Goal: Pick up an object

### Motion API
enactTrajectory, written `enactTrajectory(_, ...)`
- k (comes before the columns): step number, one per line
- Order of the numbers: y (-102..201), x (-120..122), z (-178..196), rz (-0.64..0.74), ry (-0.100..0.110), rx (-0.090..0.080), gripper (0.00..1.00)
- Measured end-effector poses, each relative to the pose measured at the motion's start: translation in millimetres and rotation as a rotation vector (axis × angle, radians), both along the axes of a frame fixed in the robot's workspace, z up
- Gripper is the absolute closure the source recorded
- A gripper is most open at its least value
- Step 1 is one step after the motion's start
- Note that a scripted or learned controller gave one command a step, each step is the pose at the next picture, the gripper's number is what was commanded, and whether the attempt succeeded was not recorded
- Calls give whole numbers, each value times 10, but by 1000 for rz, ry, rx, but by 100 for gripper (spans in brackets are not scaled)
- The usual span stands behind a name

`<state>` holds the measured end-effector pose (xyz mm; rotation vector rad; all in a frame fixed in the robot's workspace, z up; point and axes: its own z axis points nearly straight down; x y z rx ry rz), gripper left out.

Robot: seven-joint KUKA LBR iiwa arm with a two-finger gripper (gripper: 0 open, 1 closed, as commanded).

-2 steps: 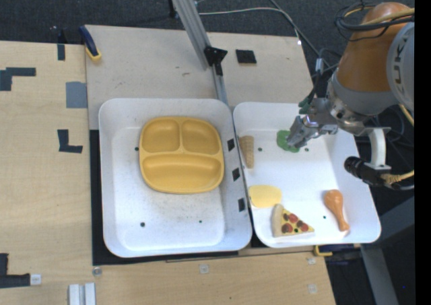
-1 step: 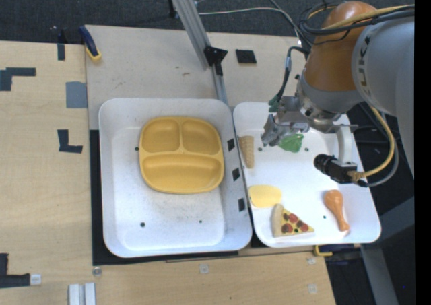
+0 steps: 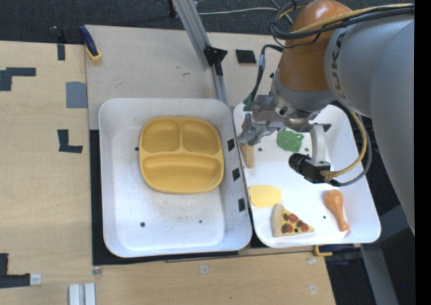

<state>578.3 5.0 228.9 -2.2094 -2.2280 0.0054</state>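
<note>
Presently, gripper (image 3: 250,137): low in right bin (image 3: 360,226), far-left side; grip state impossible to tell.
Stick (image 3: 248,155): tan, just under gripper.
Pizza slice (image 3: 289,222): near front edge.
Left bin (image 3: 121,229): holding yellow tray (image 3: 180,154).

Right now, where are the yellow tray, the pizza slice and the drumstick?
yellow tray (image 3: 180,155): camera view, on the divider ridge at its middle.
pizza slice (image 3: 290,222): camera view, on the topping near its middle.
drumstick (image 3: 335,207): camera view, on the meaty upper part.

End effector (image 3: 250,137) hangs over a tan piece (image 3: 248,156) in the right bin (image 3: 367,229).
</note>
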Motion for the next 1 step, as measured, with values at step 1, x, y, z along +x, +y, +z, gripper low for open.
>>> enactTrajectory(1,491,165,-143,0,0,-1,100)
